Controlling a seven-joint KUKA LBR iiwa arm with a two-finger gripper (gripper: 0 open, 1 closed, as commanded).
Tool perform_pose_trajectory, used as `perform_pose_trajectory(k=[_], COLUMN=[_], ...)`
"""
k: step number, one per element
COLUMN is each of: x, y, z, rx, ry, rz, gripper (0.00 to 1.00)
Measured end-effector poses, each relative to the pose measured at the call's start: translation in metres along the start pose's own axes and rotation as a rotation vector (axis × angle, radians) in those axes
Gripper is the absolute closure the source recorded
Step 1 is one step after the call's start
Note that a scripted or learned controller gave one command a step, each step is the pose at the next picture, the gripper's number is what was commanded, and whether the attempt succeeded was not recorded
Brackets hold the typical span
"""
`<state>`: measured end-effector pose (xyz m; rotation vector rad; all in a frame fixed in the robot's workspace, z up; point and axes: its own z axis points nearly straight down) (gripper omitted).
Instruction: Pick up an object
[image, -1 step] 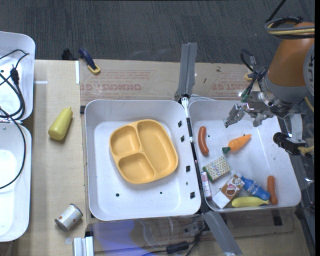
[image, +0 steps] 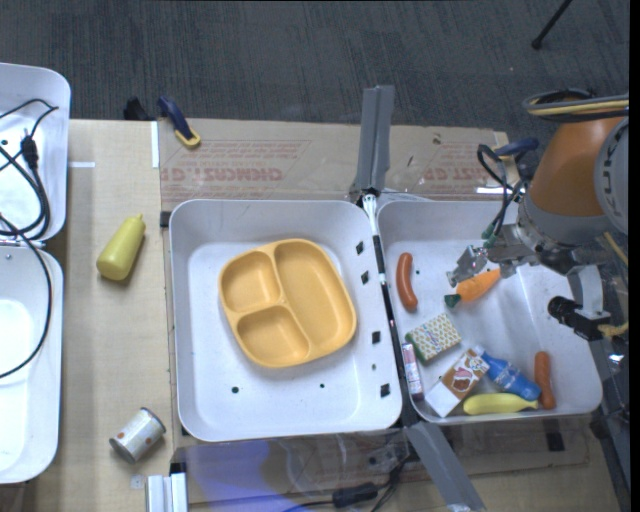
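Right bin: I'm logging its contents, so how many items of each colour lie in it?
Red or orange: 3, sausage, carrot, small sausage
Yellow: 1, banana
Blue: 1, bottle
Multicoloured: 2, patterned block, printed packet
Total: 7

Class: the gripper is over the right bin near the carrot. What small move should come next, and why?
Probably lower the gripper a little onto the carrot. It sits right at the carrot's near end, and the carrot lies apart from the sausage.
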<state>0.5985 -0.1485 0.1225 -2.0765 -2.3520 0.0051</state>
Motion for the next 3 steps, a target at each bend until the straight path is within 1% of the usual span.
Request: perform_pose_trajectory(k=[1,2,3], x=[0.000,0.002,0.041], y=[0.001,-0.002,0.049], z=[0.026,0.026,-0.165], rx=[-0.015,-0.001,-0.001], ry=[-0.010,-0.002,-0.003], rz=[-0.019,-0.017,-0.050], gripper=[0.00,1.00,1.00])
